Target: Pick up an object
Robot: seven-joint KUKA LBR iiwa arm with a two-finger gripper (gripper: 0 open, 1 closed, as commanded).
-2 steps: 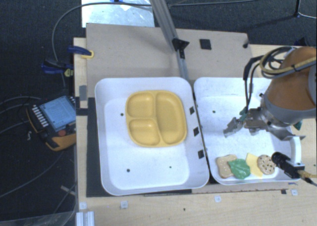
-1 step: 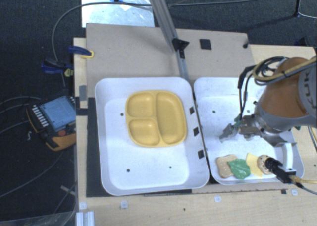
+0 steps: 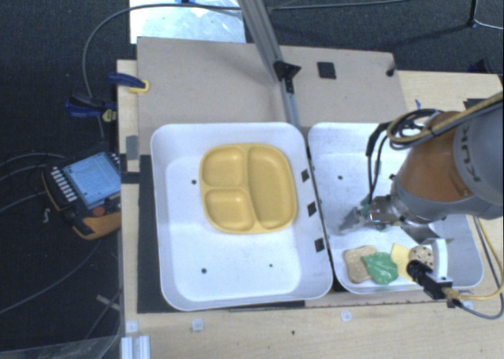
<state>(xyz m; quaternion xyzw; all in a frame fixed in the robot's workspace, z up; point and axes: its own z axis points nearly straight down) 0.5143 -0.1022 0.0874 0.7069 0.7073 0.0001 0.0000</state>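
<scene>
Camera view: gripper (image 3: 354,220) low in right bin (image 3: 339,160), finger state unclear, nothing visibly held. Green object (image 3: 382,268), cracker (image 3: 360,261) unlifted; pick not yet done.

Arm: grey body (image 3: 476,172) with an orange band, reaching in from the right, over the right bin (image 3: 339,153).
Wrist: bent down toward the middle of the right bin, cables looping above it.
Gripper (image 3: 354,221): low over the right bin's floor, near its left wall, pointing left.
Finger state: too blurred to tell.
</scene>
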